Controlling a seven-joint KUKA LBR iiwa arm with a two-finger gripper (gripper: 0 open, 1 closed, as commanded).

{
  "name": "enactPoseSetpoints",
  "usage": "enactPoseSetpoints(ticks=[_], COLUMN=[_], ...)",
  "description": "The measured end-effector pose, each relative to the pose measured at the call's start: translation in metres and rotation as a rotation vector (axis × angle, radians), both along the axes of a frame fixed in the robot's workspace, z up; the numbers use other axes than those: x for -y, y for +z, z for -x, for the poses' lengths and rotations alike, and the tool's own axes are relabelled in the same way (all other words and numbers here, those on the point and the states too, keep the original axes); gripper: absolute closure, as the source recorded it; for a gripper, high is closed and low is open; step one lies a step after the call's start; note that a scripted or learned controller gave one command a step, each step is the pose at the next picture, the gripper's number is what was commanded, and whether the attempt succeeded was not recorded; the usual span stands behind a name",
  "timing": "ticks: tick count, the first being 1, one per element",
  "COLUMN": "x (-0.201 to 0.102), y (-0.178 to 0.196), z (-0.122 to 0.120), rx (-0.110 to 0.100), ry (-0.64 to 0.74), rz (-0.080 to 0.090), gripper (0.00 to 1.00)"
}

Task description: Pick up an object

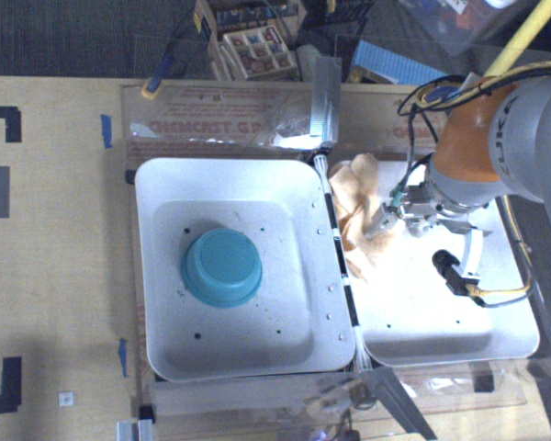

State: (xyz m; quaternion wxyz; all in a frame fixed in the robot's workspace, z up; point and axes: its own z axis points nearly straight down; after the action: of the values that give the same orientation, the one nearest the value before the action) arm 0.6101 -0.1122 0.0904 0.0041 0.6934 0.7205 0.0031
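A crumpled pale yellow cloth [356, 211] lies against the left wall of the right bin [459, 333], partly draped over the divider. My gripper [388, 221] hangs low over the cloth's right side, its tips at the fabric. A teal bowl [222, 265] sits upside down in the middle of the left bin [165, 191], far from the gripper.
The grey arm with its orange band [468, 145] covers the right bin's upper right part. A black cable connector [452, 272] hangs over the right bin floor. Boxes and clutter stand behind the bins.
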Motion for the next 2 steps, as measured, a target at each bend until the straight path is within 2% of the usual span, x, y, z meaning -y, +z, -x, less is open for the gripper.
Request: enactPoseSetpoints(ticks=[1, 2], x=[0.063, -0.004], y=[0.113, 0.004], z=[-0.007, -0.043], rx=[-0.008, -0.008], ry=[-0.122, -0.350], rz=[0.000, -0.002], gripper=[0.00, 0.00])
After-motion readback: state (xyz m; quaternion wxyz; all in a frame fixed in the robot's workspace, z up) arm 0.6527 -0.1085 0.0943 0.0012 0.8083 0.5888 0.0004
